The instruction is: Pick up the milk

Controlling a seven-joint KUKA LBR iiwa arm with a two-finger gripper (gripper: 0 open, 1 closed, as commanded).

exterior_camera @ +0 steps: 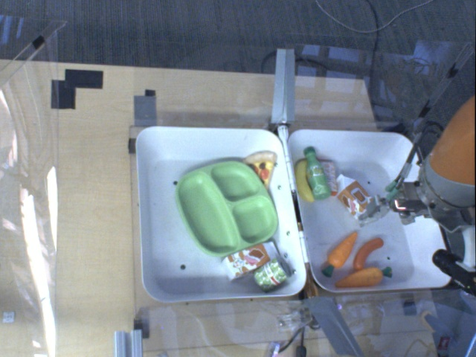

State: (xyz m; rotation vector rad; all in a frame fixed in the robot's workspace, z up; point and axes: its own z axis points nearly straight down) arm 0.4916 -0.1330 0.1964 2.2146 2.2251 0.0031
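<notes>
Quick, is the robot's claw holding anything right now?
Gripper: over the right bin, beside the small carton; open or shut cannot be told.

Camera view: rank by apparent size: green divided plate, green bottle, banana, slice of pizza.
Largest to smallest as they look:
1. green divided plate, by far
2. green bottle
3. banana and slice of pizza: not ranked. The bottle covers part of the banana and the plate covers part of the pizza.
</notes>
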